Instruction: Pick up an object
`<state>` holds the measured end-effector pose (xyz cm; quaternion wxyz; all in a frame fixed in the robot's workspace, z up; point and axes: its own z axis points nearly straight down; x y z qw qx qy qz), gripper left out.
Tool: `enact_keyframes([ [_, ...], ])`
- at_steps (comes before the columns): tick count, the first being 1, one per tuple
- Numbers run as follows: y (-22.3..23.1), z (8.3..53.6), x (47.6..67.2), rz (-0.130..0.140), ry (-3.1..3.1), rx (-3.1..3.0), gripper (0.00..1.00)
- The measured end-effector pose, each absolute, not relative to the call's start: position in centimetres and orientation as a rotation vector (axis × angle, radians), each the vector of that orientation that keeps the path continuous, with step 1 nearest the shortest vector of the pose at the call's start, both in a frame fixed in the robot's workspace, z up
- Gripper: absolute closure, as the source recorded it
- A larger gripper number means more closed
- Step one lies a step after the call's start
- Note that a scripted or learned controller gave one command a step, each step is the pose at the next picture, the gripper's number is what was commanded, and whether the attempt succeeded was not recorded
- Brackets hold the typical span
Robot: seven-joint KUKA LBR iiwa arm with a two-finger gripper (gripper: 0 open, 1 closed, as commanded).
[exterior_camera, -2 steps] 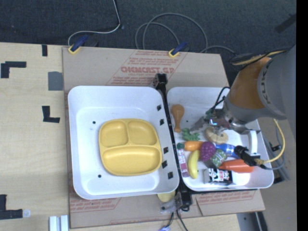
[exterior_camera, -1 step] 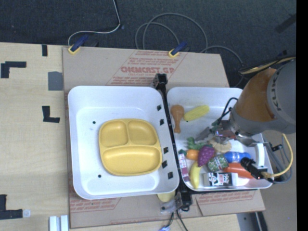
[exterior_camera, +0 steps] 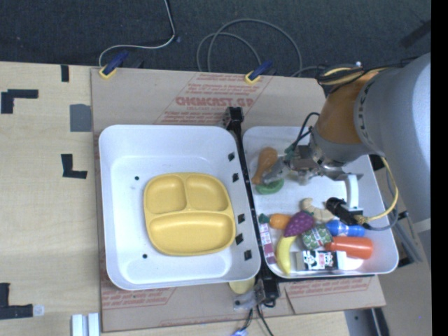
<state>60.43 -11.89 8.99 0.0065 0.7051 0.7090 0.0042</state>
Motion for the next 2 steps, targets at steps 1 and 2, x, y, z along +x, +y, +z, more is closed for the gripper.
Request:
enact_keyframes([
  [1,-10.4,8.6,64.5,-0.039,2.221,2.229,0.0],
  [2,-11.7,8.3,66.1,-0.049,2.236,2.249,0.0],
])
